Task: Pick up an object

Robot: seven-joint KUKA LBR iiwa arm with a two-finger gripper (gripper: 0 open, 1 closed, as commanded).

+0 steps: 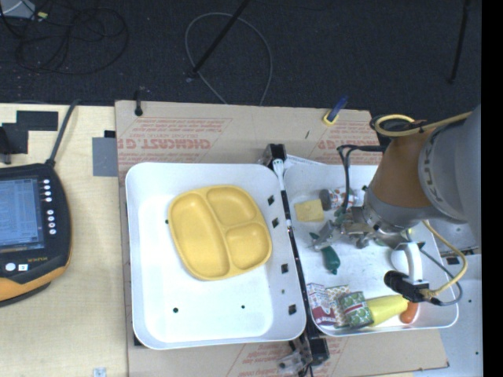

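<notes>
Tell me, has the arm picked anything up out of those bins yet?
Not that I can see. Done: the arm has reached into the right bin, its gripper low among the clutter beside a yellow block and a green piece. In hand: nothing visibly lifted. Left: grasp an item and raise it. The yellow tray lies in the left bin.

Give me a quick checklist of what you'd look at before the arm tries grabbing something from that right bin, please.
1. Gripper is over the right bin: ok.
2. An object lies close to the gripper: ok, the green object is just below it in the picture and the yellow block to its left.
3. Something already held: cannot tell, the wrist hides that.
4. Target stands free of neighbours: ok for the green object; not ok for the printed packet, which touches the yellow banana-like toy.
5. Left bin's yellow divided plate is out of the way: ok.
</notes>
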